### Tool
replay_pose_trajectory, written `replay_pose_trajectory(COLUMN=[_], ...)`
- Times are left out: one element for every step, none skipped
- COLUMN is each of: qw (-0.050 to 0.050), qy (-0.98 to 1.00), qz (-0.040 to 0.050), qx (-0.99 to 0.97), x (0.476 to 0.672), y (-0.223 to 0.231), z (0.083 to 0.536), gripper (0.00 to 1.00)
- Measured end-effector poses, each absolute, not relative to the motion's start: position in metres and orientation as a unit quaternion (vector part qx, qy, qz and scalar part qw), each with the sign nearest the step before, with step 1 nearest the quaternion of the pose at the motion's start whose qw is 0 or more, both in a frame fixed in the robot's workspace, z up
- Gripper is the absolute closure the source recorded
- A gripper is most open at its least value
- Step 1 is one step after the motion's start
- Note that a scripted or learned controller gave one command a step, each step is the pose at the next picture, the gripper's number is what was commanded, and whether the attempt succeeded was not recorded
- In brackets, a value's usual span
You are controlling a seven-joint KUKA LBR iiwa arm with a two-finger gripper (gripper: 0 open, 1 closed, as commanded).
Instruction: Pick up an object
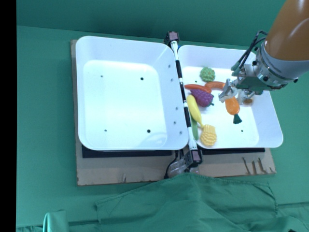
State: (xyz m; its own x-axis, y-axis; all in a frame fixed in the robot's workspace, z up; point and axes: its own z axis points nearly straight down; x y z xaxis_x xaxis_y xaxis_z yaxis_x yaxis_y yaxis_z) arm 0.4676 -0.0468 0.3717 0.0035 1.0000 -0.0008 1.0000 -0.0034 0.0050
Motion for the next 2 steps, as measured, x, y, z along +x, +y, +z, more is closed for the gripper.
replay_pose_trajectory(qw=[0.002, -0.001], qy=[0.707, 0.705], qz=[0.0014, -0.002], qx=[0.707, 0.709], x=[0.48, 0.507], y=[-0.012, -0.036], z=[0.367, 0.274], gripper=[1.0, 1.0])
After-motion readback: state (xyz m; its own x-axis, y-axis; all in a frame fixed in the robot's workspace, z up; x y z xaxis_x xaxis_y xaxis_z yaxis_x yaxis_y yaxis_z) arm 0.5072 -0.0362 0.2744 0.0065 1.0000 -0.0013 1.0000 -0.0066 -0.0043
